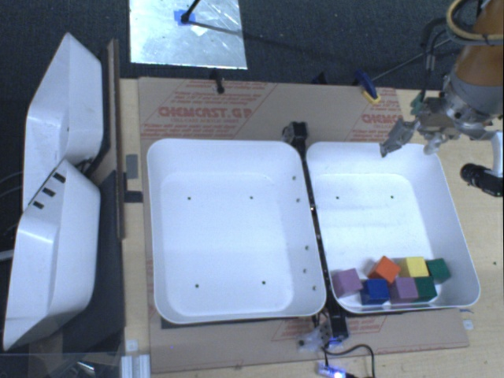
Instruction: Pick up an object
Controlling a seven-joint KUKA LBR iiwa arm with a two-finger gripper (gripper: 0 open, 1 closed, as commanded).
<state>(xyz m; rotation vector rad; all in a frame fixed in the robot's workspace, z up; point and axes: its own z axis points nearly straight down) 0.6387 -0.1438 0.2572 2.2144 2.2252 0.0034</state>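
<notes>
- Blocks (398, 280) look light, stiff, smooth — packed touching in the right bin's (453, 211) near corner.
- Orange block (385, 268) sits uppermost; pinch its flat sides.
- Gripper (411, 138) hangs spread, holding nothing.

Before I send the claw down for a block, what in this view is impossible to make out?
- Claw: small and blurred, so its opening is unreadable.
- Grey arm with orange band: cut off by the camera view's top-right edge.
- Small coloured cubes in the right white bin: packed together, so which ones touch or overlap, and their exact count, is unclear.
</notes>
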